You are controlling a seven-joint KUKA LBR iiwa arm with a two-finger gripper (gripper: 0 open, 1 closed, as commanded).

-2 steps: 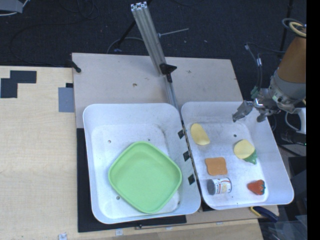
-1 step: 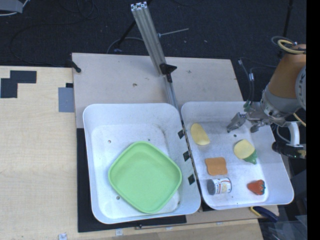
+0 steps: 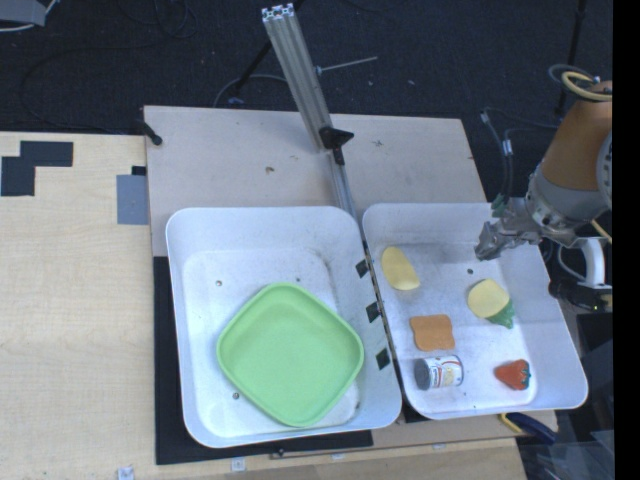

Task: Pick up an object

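In the camera view the gripper (image 3: 488, 246) hovers over the right bin's (image 3: 560, 393) far edge, nothing between its jaws; whether they are spread I cannot tell. The yellow piece (image 3: 487, 298) lies nearest, likely the easiest pick.

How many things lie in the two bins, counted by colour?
Green: 1, the plate
Yellow: 2, the oval piece and the round piece on a green bit
Orange: 1, the square
Red: 1, the strawberry
White and dark: 1, the can
Total: 6
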